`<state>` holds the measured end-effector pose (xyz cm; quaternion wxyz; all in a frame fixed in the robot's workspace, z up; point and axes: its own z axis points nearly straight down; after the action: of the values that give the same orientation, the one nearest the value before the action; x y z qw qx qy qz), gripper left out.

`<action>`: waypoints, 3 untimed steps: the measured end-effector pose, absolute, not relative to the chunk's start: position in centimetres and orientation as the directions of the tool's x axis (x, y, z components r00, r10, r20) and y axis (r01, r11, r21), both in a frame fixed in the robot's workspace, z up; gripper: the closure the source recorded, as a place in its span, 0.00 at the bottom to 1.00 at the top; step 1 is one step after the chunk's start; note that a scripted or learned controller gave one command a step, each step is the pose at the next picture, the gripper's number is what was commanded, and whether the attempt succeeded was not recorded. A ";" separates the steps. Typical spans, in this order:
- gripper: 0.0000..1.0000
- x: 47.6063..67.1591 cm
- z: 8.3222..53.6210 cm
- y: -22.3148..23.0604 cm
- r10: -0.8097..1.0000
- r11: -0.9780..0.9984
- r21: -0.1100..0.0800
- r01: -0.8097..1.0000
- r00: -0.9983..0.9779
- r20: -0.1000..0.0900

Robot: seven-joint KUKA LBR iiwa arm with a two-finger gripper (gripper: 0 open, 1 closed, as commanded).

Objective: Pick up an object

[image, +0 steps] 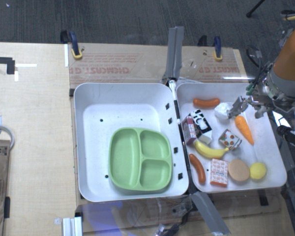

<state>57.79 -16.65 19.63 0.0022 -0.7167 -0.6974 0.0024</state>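
Note:
My gripper (246, 111) hangs over the upper right part of the right bin (279, 154), open, with its two fingers spread and nothing between them. An orange carrot (245, 130) lies just below it, its upper end close under the fingertips. A white crumpled item (222, 109) sits just left of the left finger (234, 110). Further left lie a red sausage (206, 102), a black-and-white item (200, 121) and a dark red packet (189, 131).
Lower in the right bin lie a banana (210, 151), a small patterned box (229, 139), a second sausage (197, 168), a red-and-white packet (219, 173), a tan disc (238, 171) and a yellow lemon (258, 170). The left bin (88, 132) holds a green divided plate (140, 159).

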 end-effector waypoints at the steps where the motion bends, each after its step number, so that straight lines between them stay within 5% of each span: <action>1: 0.00 59.8 8.9 -19.8 1.000 0.004 -0.003 1.000 -0.004 0.000; 2: 1.00 59.7 9.5 -19.8 1.000 0.001 -0.006 1.000 -0.001 0.001; 3: 1.00 55.0 12.9 -19.8 0.998 -0.057 -0.005 0.998 0.057 0.001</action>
<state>55.00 -19.77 12.92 0.0022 -0.7269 -0.6868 0.0012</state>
